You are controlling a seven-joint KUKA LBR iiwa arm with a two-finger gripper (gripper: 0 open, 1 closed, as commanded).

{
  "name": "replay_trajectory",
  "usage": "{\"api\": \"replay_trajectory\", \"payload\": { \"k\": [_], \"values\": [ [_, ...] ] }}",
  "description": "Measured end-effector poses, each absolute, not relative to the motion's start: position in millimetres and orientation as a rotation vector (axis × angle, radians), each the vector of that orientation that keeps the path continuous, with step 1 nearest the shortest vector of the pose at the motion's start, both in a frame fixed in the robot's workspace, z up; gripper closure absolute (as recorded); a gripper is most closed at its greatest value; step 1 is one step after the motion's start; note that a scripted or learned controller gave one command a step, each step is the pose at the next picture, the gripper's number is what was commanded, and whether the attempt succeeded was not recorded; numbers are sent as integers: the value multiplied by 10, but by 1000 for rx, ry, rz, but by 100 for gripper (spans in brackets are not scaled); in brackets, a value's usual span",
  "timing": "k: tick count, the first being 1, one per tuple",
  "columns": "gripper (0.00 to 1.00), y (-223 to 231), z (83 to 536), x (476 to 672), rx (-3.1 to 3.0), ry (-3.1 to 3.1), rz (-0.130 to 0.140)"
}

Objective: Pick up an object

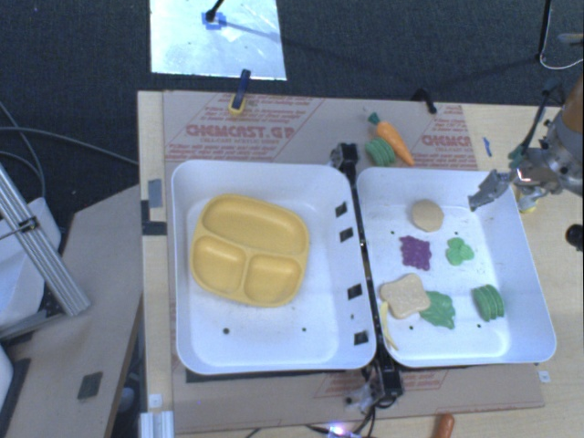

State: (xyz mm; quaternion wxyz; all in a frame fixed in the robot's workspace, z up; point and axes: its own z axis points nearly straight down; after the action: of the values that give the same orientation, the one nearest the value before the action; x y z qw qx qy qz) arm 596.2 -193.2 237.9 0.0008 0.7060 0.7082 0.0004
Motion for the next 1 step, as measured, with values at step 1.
{"api": "replay_trajectory", "payload": {
  "k": [1],
  "values": [
    [0,-1769,807,6461,2210,2225,8]
  ]
}}
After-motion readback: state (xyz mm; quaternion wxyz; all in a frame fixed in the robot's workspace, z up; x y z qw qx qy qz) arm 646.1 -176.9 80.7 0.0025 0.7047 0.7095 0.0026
